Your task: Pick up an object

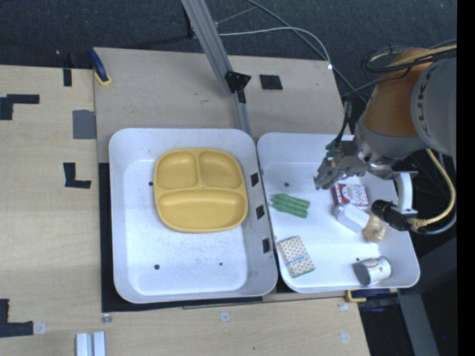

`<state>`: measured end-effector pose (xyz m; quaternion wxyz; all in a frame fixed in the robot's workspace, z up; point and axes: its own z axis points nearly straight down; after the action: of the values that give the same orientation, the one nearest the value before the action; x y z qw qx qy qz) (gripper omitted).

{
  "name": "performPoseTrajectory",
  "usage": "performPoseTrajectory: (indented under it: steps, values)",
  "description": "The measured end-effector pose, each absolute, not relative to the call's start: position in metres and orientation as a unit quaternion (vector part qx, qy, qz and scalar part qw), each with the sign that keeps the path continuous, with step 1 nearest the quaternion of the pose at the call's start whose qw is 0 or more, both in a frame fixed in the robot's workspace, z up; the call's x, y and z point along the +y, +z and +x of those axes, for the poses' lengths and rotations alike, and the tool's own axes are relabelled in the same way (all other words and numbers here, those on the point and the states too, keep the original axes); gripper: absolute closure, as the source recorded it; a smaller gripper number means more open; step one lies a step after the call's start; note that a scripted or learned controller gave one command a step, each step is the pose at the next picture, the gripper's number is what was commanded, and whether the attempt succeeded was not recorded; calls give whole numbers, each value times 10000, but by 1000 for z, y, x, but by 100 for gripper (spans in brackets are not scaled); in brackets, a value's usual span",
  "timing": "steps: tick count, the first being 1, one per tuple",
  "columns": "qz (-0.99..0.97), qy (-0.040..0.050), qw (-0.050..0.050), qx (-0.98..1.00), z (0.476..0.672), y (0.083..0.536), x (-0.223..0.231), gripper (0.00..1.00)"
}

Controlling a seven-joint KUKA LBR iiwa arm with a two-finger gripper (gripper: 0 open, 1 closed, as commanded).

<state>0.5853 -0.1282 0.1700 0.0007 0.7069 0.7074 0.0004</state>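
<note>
My gripper [326, 178] hangs over the upper middle of the right bin [297, 150], fingers pointing down and left, with nothing visible between them. A green object [290, 205] lies just below and left of it on the bin floor. A red and white packet [351, 195] sits to the gripper's right, partly under the wrist. A checkered card-like packet [295, 256] lies near the bin's front left. A small grey and white cylinder [372, 271] rests in the front right corner. A white and tan bottle-like item [362, 223] lies at the right.
The left bin [130, 199] holds a yellow divided plate [200, 189]. A metal pole [215, 47] slants down to the gap between the bins. Cables loop around the arm at the right edge.
</note>
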Motion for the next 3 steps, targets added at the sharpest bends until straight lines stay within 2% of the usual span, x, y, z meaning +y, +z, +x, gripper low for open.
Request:
performPoseTrajectory:
  steps: [2, 3]
  values:
    - [7065, 12, 17, 7077, 590, 262, -136, 100]
    - [7053, -5, -8, 7089, 588, 246, -88, 100]
